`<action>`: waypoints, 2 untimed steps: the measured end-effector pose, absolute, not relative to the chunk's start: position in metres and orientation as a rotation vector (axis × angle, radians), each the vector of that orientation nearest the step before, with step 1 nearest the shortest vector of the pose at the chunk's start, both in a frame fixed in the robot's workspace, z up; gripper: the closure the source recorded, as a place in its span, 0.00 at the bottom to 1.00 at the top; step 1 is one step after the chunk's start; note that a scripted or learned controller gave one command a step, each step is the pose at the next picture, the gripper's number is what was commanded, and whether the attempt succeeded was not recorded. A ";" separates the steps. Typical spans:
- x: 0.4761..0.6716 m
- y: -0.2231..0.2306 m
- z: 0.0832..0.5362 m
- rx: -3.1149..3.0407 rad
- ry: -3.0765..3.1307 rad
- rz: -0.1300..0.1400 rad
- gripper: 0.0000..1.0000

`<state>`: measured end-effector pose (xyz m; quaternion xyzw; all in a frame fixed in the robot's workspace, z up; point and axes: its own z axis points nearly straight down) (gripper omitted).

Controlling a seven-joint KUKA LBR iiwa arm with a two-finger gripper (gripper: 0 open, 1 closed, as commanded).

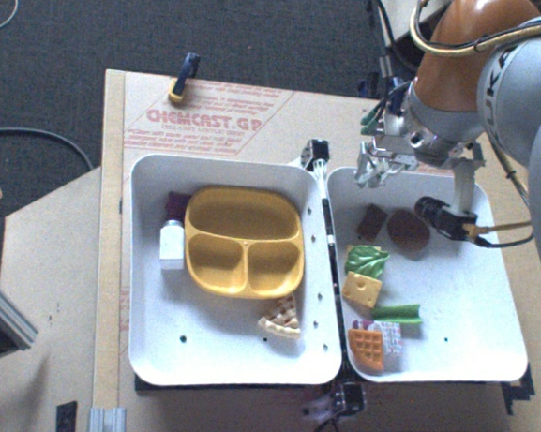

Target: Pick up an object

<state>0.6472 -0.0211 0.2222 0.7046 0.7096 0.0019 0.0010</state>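
Note:
My gripper (372, 175) hangs over the far left corner of the right bin (489, 305), its fingers open with nothing between them. Just below it lie a dark brown block (373, 221) and a round brown patty (408, 230). Further toward the front sit a green leafy piece (367, 259), a yellow cheese wedge (362, 289), a green bean pod (397, 313), an orange waffle (366, 349) and a small pink-white packet (389, 336).
The left bin (138, 330) holds a yellow divided plate (244, 241), a white bottle (172, 243), a dark purple item (177, 203) and a waffle slice (282, 317). A ridge (328, 253) separates the bins. A yellow-black tool (183, 79) lies on the board behind.

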 end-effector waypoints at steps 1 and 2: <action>0.664 -0.022 0.230 2.216 2.221 0.005 1.00; 0.656 -0.008 0.217 2.222 2.225 -0.004 1.00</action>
